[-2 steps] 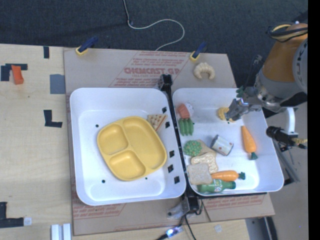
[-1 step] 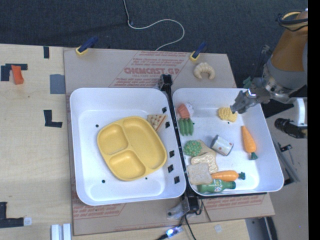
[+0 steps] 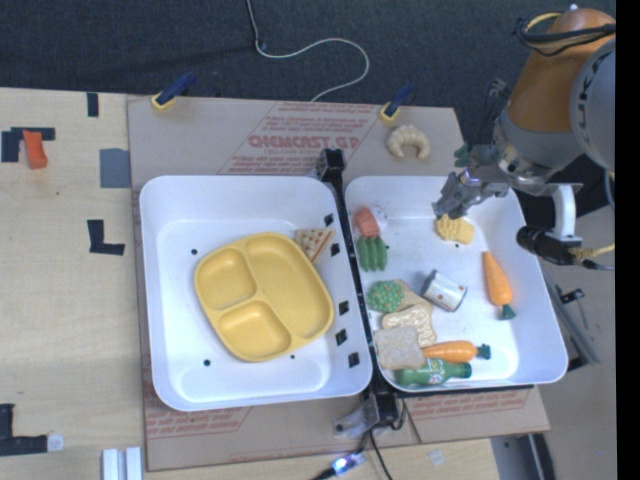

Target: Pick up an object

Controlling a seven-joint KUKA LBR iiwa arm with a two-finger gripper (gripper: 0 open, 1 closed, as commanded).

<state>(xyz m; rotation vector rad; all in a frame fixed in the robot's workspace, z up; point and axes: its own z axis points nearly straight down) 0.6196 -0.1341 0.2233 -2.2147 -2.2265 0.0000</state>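
Wooden bench (image 3: 60, 268) bears cardboard sheet (image 3: 290, 133); two white bins (image 3: 160, 298) rest there.

A yellow tray (image 3: 262, 295) in a white bin (image 3: 160, 268); two orange carrots (image 3: 497, 280).

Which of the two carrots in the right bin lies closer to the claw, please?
The upright carrot by the bin's right wall, below the claw; the other carrot lies sideways near the front edge.

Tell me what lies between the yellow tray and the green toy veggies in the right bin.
In the camera view, the waffle-like wedge by the yellow tray, then the bins' adjoining rims, before the green veggies.
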